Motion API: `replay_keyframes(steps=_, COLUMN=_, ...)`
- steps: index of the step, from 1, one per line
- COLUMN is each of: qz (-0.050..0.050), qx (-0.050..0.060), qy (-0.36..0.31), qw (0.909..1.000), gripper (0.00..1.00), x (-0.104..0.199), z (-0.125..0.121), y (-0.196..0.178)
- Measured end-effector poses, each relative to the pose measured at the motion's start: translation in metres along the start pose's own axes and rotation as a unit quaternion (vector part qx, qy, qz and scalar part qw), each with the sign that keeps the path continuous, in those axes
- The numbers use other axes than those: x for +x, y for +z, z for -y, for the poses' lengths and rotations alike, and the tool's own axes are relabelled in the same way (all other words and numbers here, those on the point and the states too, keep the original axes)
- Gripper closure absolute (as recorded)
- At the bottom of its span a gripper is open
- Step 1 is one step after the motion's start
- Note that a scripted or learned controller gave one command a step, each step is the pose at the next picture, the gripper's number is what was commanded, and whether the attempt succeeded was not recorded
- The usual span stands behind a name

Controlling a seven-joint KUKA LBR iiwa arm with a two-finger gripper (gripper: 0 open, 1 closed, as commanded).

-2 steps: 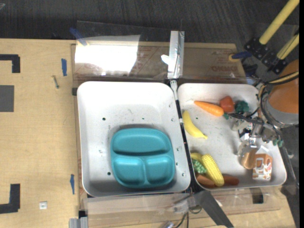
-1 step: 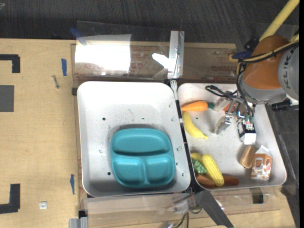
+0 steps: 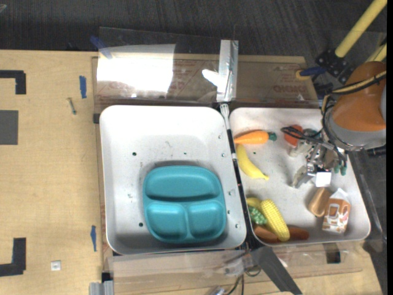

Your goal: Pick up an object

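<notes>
My gripper (image 3: 311, 177) hangs over the middle right of the right bin (image 3: 362, 226), pointing down, open, with nothing between its fingers. Just below it lie a tan bread roll (image 3: 319, 201) and a small orange and white carton (image 3: 336, 217). To its left are a yellow banana (image 3: 250, 163) and an orange carrot (image 3: 253, 137). A red item (image 3: 293, 131) lies beyond the gripper, partly hidden by the wrist. At the near left of the bin are a corn cob (image 3: 274, 219), a brown sausage (image 3: 295, 232) and a small green piece (image 3: 255, 214).
The left bin (image 3: 123, 134) holds a teal divided tray (image 3: 183, 203) at its near side. A clear plastic sheet (image 3: 153, 72) and a metal divider post (image 3: 227, 69) stand behind the bins. The grey and orange arm (image 3: 362, 112) overhangs the right bin's far right corner.
</notes>
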State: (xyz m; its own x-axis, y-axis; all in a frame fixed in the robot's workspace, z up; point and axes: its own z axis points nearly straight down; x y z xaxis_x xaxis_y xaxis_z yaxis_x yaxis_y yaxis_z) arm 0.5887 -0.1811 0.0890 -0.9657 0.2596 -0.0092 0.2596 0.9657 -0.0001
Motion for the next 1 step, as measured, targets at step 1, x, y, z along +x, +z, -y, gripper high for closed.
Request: replay_keyframes(steps=1, qz=0.0, qx=0.0, qy=-0.013, qw=0.9999, gripper=0.0, x=0.0644, z=0.0355, y=-0.0008)
